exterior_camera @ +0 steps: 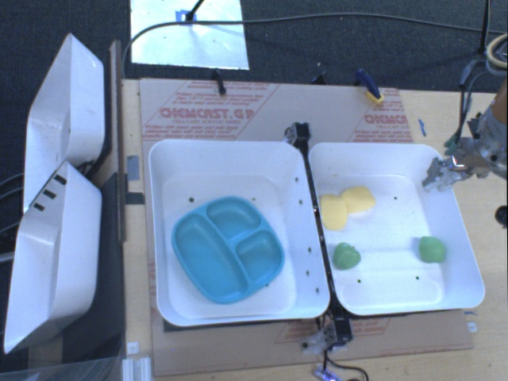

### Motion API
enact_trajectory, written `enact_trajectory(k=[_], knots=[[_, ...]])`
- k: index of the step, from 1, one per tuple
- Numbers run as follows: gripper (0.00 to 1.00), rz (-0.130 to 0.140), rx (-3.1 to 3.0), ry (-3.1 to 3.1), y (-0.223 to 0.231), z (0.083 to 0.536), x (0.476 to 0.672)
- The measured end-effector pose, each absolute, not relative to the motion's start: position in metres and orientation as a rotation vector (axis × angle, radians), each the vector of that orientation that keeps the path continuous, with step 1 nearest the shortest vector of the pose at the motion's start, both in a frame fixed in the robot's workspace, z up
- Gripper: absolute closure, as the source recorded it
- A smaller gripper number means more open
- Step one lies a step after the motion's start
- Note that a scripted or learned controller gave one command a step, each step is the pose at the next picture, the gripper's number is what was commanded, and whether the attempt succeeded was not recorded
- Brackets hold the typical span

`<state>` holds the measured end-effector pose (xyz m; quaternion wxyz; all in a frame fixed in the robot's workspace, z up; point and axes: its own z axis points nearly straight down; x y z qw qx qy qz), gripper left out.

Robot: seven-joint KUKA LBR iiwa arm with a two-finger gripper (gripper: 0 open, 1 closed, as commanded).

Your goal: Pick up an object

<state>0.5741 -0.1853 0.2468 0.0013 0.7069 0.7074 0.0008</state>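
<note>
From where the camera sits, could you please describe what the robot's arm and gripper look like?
At the view's right edge, the gripper is a small silvery-grey metal piece with pale, angular parts. Behind it sits a bulkier grey wrist block, with a sliver of the arm's orange band above. A thin dark cable loops beside the wrist.

Single fixed camera, mounted above the tabletop (262, 101), looking down at a slant. Framing: both white bins sit near centre, the left bin (230, 161) and right bin (397, 161) side by side, their far rims toward the top of the frame and their near rims toward the bottom. Range: moderate, wide enough to take in dark floor beyond the tabletop at the top and spare white bins (55, 205) stacked at the left edge. The arm with its end effector (441, 173) enters at the right edge, cropped and somewhat blurred, possibly above the right bin's far corner. No second view.
</note>
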Motion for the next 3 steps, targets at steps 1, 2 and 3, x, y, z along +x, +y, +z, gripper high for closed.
enact_trajectory(k=[1,2,3], knots=[[1.0,0.002,2.216,2.227,-0.131,0.235,0.589],[1.0,0.002,2.215,2.228,-0.07,0.228,0.6],[1.0,0.002,2.216,2.227,-0.022,0.223,0.603]])
